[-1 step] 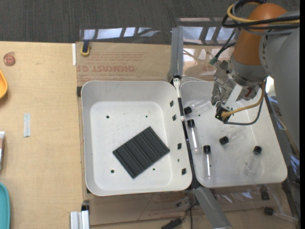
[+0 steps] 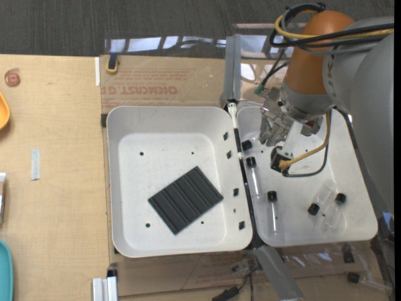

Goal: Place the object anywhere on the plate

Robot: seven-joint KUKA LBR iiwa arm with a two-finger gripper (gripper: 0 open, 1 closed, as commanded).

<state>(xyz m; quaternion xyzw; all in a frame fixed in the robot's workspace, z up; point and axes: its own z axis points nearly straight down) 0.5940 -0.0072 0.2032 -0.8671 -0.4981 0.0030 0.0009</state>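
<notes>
1. Bench (image 2: 50,168): carries two white bins side by side.
2. Arm (image 2: 313,49): reaches in from the right, over the far part of the right bin (image 2: 351,227).
3. Left bin (image 2: 125,168): holds a dark ribbed plate (image 2: 186,199), lying flat and askew, likely the target.
4. Gripper (image 2: 274,133): points down into the right bin; its state cannot be told.
5. Objects: several small clear tubes with black caps (image 2: 326,204) lie loose in the right bin; none sits on the plate.
</notes>
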